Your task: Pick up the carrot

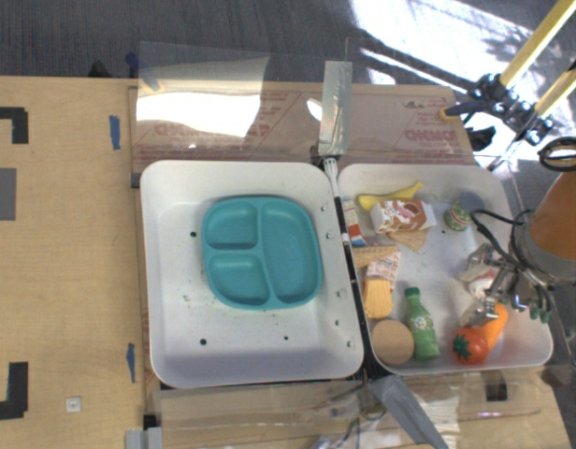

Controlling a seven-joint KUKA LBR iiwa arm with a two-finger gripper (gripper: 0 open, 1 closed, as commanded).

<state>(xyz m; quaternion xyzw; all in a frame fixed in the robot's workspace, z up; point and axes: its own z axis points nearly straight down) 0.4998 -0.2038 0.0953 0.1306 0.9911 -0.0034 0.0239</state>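
My gripper (498,299) hangs over the carrot (491,327) in the right bin's (540,349) near right corner.

From the overhead camera, I come in low from the right because the carrot lies close to the bin wall, touching a tomato (469,344); I cannot tell whether my fingers are spread or closed, nor whether they grip anything. The wall crowds me on the right and front. A green bottle (420,322) stands nearby to the left, so free room is mostly upward. The left bin (166,279) holds a teal plate (263,251).
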